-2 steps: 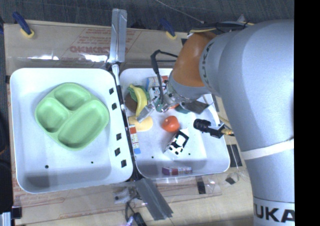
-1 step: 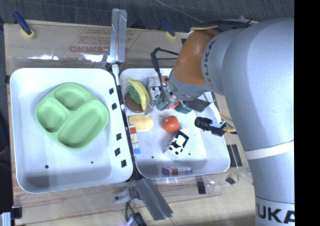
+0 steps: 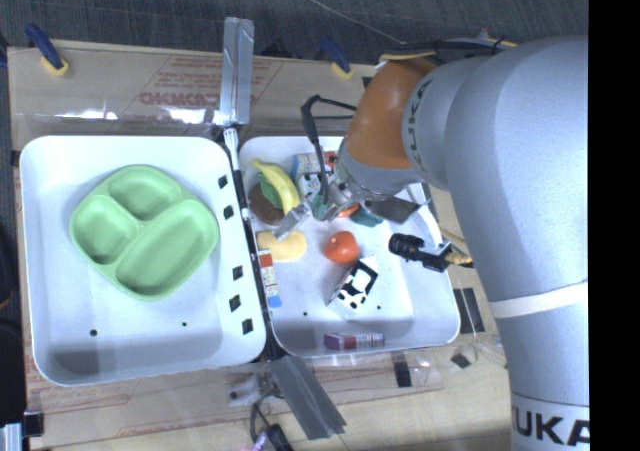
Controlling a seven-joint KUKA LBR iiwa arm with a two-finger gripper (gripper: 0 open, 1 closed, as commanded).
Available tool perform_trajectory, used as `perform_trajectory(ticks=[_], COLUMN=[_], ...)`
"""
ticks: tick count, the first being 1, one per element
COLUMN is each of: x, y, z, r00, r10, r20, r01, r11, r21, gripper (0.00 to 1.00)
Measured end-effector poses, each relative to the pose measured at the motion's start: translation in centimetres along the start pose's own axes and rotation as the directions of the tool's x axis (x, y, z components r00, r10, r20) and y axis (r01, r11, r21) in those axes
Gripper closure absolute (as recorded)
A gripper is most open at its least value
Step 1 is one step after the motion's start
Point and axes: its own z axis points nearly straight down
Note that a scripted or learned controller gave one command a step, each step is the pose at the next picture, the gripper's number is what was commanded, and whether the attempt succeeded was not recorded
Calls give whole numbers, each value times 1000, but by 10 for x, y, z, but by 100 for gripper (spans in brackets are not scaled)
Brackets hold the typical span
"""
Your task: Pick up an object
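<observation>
Left bin (image 3: 50,339) with green plate (image 3: 145,229); right bin (image 3: 430,324) cluttered.

Arm (image 3: 480,139) reaches into cluttered right bin (image 3: 425,324).

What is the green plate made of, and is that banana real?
The green plate looks like matte moulded plastic: one even colour, soft rounded dividers. The banana is probably plastic too, with its smooth, even yellow skin, though the picture cannot settle it.

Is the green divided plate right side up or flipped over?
Right side up: the green plate lies flat in the left bin, its three hollow compartments facing the camera.
</observation>
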Motion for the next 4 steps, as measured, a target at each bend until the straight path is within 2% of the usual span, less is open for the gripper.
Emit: perform_trajectory(ticks=[1,2,3,4], x=[10,10,51,-27], y=[-19,-17,-114,-69], z=[11,0,10,-21], r00=[1000,1000,997,970], r10=[23,16,74,242], r20=[0,0,0,2], r01=[-23,-16,-74,-242], r11=[1000,1000,997,970], r21=[1,0,-1,-4], gripper=[0,100,100,100])
